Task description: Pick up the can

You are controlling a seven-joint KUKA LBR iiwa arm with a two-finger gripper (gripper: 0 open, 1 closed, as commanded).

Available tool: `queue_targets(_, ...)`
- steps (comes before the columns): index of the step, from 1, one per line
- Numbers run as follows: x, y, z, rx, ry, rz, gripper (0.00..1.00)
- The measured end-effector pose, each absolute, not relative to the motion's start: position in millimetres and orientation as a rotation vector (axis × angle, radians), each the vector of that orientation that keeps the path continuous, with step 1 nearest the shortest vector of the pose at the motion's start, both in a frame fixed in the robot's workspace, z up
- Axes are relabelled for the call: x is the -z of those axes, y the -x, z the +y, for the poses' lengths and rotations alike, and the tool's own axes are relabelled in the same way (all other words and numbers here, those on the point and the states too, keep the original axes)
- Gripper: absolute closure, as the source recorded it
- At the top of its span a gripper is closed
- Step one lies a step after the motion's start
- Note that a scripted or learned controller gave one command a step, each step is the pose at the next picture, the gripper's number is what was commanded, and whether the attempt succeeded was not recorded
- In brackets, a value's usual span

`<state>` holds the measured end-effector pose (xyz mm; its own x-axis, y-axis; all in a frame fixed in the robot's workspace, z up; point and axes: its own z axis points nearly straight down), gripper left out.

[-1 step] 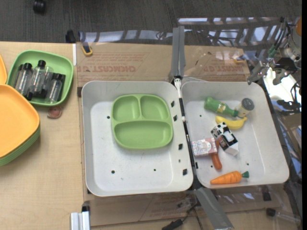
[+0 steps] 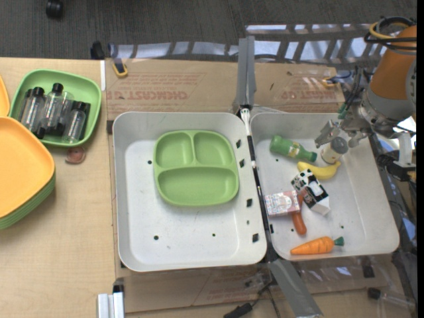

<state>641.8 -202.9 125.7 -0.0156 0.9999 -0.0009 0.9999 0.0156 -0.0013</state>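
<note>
a grey arm (image 2: 391, 78) with an orange band is reaching in over the right bin (image 2: 371, 244), its gripper (image 2: 339, 138) hanging above the bin's far edge. whether the gripper is released or clenched cannot be told at this slant, and nothing is showing between its tips. the can (image 2: 329, 152), a small pale cylinder with a greyish top, is standing just under and beside the gripper, near the far edge of that bin and touching the banana (image 2: 319, 170); whether the gripper is touching it cannot be told. judging by this, the pick is barely under way: the gripper is placed near the can, while the grasp and the lift are both left to do.

around the can, smooth toy food is lying scattered: a green bottle (image 2: 289, 148) on its side toward the far left corner, a curved yellow banana, a black-and-white carton (image 2: 317, 194) tipped over mid-bin, a crinkly pink-and-white packet (image 2: 281, 203) by the left wall, and an orange carrot (image 2: 315, 245) with a green stub along the near edge. the left bin (image 2: 132, 237), shallow white plastic with rounded corners, is carrying a matte green plate (image 2: 195, 167) split into three compartments.
</note>
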Motion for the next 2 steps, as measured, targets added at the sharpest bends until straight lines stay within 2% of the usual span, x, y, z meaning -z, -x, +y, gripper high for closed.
queue_targets(1, -134.9, -642.2, -202.8, -0.004, 2.201, -2.244, 1.0)
queue_targets(2, -206.0, -659.2, -154.5, -0.001, 2.153, -2.29, 1.0)
